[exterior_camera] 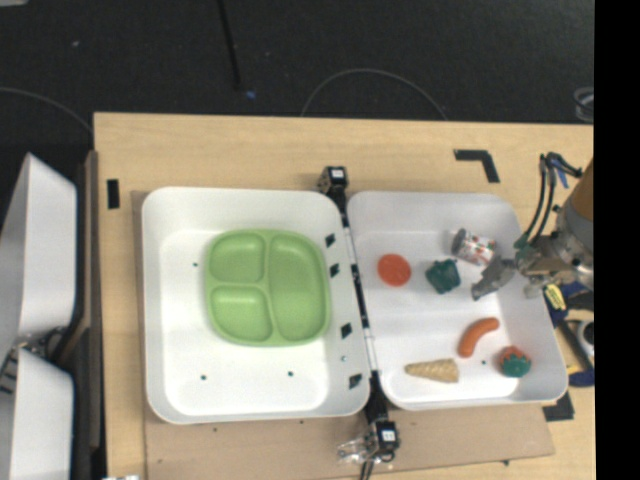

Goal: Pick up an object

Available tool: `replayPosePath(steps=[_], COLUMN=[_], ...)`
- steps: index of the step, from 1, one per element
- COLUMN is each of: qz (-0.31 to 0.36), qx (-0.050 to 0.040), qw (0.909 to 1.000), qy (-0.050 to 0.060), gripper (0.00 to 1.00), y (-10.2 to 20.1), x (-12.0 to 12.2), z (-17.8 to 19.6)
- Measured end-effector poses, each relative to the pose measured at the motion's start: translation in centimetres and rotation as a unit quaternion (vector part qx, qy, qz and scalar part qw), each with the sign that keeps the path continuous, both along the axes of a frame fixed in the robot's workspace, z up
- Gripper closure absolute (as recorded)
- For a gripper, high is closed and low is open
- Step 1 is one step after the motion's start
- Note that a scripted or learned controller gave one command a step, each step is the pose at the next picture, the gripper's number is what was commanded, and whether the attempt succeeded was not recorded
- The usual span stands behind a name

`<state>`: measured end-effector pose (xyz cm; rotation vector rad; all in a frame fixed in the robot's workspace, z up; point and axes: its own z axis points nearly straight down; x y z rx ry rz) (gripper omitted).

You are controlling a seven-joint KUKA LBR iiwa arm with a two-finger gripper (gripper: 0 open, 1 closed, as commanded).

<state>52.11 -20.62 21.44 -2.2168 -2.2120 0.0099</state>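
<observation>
Hovered over right bin [400,208] with hand [492,280], grip state impossible to tell, beside green block [443,276] and can [472,245], 2 close targets, risking a nudge or empty close between them.

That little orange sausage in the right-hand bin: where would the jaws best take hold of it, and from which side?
Probably across the middle of the orange sausage, coming straight down from above. It lies flat on the bin floor, long and slightly curved, slanting up to the right, so the jaws would close across its narrow width. It has open floor all around; the cone and green toy lie apart from it.
</observation>
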Motion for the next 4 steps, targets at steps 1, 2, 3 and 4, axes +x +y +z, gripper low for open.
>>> replayPosePath(steps=[1,2,3,4], qz=[0.002,0.001,0.0,-0.001], qx=[-0.0016,-0.0015,-0.0017,-0.0022], qw=[1.0,1.0,1.0,1.0], qy=[-0.006,-0.004,-0.004,-0.008], gripper=[0.0,0.0,0.0,1.0], y=[0.0,0.1,0.0,-0.1], x=[0.3,0.4,0.3,0.5], z=[0.7,-5.6,-10.9,-9.5])
